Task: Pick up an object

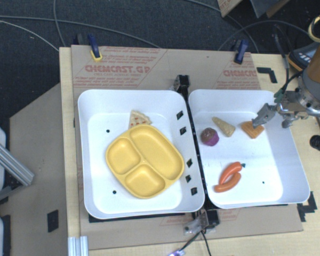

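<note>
Red-orange pepper toy [228, 176] lies below orange block [252, 129]; gripper [260, 116] touching block, jaw state unclear; block looks light, rigid—grasp across flat sides.

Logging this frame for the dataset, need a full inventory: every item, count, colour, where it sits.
bins: 2, white, side by side on the bench
divided tray: 1, yellow, middle of left bin
waffle piece: 1, tan, left bin, partly under the tray's far edge
onion: 1, purple, right bin near the divider
cone: 1, beige, right bin, beside the onion
orange block: 1, right bin, at the gripper
peppers: 1 red-orange cluster, right bin, near side
clamps: 2, blue, bench far edge
gripper: 1, grey, over right bin
</note>
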### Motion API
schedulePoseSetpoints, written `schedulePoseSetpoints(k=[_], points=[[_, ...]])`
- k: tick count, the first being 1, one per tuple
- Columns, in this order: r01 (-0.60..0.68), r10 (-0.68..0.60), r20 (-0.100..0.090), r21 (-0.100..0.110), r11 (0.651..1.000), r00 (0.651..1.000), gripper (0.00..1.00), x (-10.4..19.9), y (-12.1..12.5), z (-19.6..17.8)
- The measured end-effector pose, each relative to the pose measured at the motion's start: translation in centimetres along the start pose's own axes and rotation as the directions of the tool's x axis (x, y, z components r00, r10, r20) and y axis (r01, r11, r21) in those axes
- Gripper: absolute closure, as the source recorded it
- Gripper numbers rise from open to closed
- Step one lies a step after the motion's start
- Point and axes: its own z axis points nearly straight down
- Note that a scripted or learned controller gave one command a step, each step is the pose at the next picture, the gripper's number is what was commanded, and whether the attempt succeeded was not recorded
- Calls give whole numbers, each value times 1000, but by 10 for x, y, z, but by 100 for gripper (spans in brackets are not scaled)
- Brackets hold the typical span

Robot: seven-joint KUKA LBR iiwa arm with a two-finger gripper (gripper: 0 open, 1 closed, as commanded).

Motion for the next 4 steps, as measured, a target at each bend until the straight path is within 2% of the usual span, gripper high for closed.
schedulePoseSetpoints(k=[2, 3, 4], points=[[0, 0, -2, 5, 1000, 1000, 0, -3, 4, 125], [0, 0, -1, 3, 1000, 1000, 0, -2, 4, 139], [0, 0, -1, -1, 1000, 1000, 100, -2, 5, 127]])
